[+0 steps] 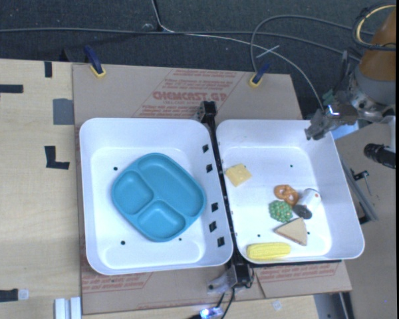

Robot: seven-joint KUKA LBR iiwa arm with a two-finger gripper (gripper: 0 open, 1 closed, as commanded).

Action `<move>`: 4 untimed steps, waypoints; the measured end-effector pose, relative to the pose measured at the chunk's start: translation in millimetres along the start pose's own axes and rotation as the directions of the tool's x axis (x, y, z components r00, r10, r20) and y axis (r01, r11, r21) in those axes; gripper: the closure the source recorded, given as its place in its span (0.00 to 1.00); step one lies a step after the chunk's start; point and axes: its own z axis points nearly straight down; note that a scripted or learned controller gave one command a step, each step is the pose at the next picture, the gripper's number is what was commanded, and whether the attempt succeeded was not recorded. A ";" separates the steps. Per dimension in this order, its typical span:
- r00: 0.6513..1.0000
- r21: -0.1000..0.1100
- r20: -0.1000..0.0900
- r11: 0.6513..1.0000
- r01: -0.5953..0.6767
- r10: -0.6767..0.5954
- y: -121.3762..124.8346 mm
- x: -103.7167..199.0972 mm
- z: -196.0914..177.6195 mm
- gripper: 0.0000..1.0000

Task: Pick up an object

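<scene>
Worktop (26, 198): pale wood surface with black tape marks; a brown cardboard sheet (186, 92) lies on it under both bins, held at its far edge by two clamps with blue handles (93, 62).

Left bin (93, 138): shallow, white, with a blue divided tray (158, 196) lying flat near its middle, turned at an angle to the bin walls.

Right bin (253, 131): shallow, white, touching the left bin along a row of black clips (213, 171); it holds all the small items.

Cheese (238, 174): pale yellow cube, alone in the left part of the right bin, well apart from the rest.

Pretzel (286, 193): orange-brown, at the top of the cluster in the bin's near right part.

Broccoli (280, 211): green lump just below the pretzel, touching or nearly touching it.

Grey-and-white item (305, 203): small, just right of pretzel and broccoli; kind unclear.

Sandwich wedge (292, 231): tan triangle, below the broccoli.

Corn (268, 250): yellow cob lying along the near wall, just below the wedge.

Arm (376, 58): grey with an orange band, at the right edge, above the far right corner of the right bin.

Claw (317, 130): over the bin's far right rim, well apart from every item; nothing visible in it; how far open it is cannot be told.

Cables (206, 35): run across the dark floor beyond the worktop.
</scene>
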 end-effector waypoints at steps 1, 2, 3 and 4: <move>1.000 0.004 -0.002 1.000 0.003 -0.003 -12.4 55.7 -8.5 1.00; 1.000 0.006 -0.002 1.000 0.002 -0.002 -30.0 102.0 2.5 1.00; 1.000 0.006 -0.002 1.000 0.004 -0.004 -38.5 155.0 13.7 1.00; 1.000 0.005 -0.003 1.000 0.005 -0.005 -40.9 205.9 10.8 1.00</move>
